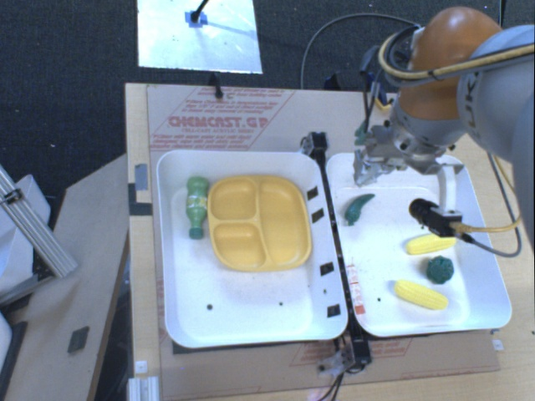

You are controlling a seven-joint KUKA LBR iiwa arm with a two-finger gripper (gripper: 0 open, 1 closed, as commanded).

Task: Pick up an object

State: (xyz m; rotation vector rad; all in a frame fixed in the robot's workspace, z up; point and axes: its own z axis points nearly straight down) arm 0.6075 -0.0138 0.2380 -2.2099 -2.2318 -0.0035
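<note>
The right bin (493, 307) holds a small green pepper (359, 208) near its left wall. It also holds two yellow corn cobs (430, 244) (420, 294) and a dark green broccoli piece (440, 269) toward its right side. My gripper (366, 172) hangs over the bin's back left part, just above and behind the pepper. I see nothing held in it. The grey arm with its orange band (443, 40) reaches in from the right.
The left bin (180, 307) carries a yellow divided tray (257, 222) with a green bottle (196, 206) lying to its left. A black divider (328, 241) runs between the bins. A black fitting with a yellow cable (435, 216) hangs from the wrist above the upper cob.
</note>
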